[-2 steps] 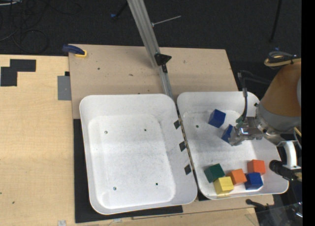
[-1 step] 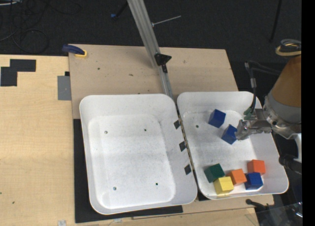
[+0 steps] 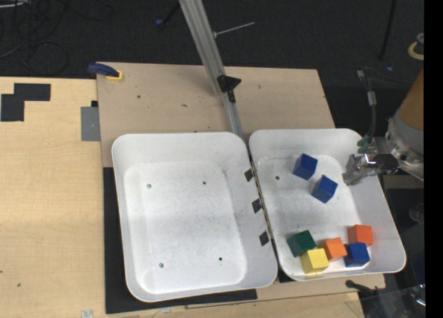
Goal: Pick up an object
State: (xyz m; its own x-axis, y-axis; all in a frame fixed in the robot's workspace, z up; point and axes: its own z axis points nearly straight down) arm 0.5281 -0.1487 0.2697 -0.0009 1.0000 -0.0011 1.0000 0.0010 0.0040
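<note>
Camera view puts the gripper [image 3: 353, 169] at the right-hand bin's [image 3: 325, 135] right rim, near the upper corner, hanging off the grey wrist that enters from the right. Whether its fingers stand spread or pressed together I cannot tell; the metal parts blur against the white wall. Nothing coloured sits between them, so as far as this view shows, no object is held yet.

Nearest to it is a blue cube [image 3: 324, 188], just left and slightly below, lying tilted on the bin floor. A second blue cube [image 3: 304, 165] sits a little further left and higher, close to the first but apart from it. Either looks like the natural target, since both stand free of neighbours.

The task seems to be at its approach stage: the descent, the closing and the lift are all left to do.

Further out, a tight cluster of 5 cubes fills the bin's lower right corner: green cube [image 3: 300, 242], yellow cube [image 3: 315, 260], orange cube [image 3: 335, 248], red-orange cube [image 3: 360, 234] and a small blue cube [image 3: 357, 254]. They touch or nearly touch, which would make a clean grasp there harder. The bin wall beside the gripper could also obstruct a finger. The left bin [image 3: 138, 145] lies beyond, and a slanted aluminium rail [image 3: 202, 32] crosses the bench behind both.
</note>
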